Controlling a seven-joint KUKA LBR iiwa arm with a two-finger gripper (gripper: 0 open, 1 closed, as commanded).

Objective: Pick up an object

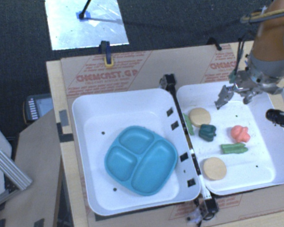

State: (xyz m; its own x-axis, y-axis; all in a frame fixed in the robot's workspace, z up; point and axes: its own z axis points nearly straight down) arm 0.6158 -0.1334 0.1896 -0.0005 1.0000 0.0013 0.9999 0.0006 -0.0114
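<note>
Bins (124, 99): smooth white plastic. Divided plate (141, 160): matt blue plastic. Bench board (140, 66): printed cardboard. Floor sheet (85, 18): shiny metal.

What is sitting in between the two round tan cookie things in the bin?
In the camera view, a dark teal toy lies between the upper tan disc and the lower tan disc, nearer the upper one.

Blue divided plate (141, 160), white bins (91, 143), two tan discs (200, 116), pink toy (240, 133), green pieces (234, 148)
</note>
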